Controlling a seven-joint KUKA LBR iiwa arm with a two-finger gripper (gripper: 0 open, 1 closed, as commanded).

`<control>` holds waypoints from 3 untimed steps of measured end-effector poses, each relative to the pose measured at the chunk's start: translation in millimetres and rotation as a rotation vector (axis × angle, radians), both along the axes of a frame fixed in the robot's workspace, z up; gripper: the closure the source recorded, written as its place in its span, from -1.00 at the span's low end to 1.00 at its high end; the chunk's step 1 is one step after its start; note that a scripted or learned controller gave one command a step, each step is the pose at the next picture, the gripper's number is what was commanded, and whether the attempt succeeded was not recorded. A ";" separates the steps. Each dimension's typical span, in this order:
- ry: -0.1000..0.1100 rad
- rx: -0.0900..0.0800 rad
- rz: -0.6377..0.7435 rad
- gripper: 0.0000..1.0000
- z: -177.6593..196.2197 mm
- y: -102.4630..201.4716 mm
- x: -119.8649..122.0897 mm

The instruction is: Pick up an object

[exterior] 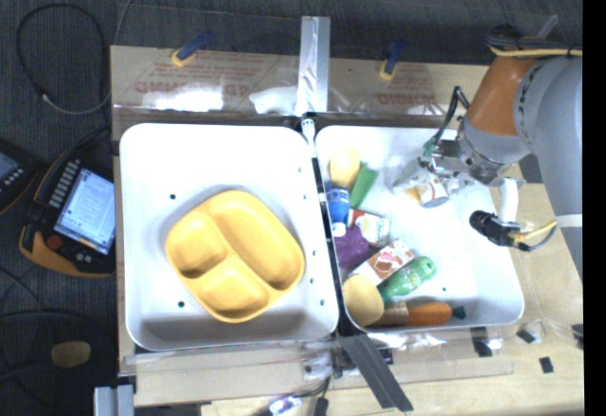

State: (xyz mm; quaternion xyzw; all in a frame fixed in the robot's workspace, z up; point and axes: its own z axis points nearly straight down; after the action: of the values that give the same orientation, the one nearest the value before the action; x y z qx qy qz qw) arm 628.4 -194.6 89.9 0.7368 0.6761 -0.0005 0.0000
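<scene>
The grey arm's gripper (437, 170) hangs low in the right white bin (492, 281), over a small crumpled white-and-orange packet (431, 189); whether it grips cannot be told. Toy food clusters along the bin's left wall, well apart. A thin, flat packet could easily slip free.
</scene>
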 end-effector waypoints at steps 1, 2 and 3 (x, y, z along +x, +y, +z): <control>0.001 -0.002 0.002 1.00 9.1 0.7 0.7; 0.001 -0.002 0.002 -1.00 9.2 0.7 0.7; 0.004 -0.001 0.004 1.00 16.4 1.3 0.5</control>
State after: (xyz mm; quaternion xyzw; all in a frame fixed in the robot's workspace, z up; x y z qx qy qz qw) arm 628.9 -193.3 106.4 0.7356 0.6774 -0.0023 -0.0007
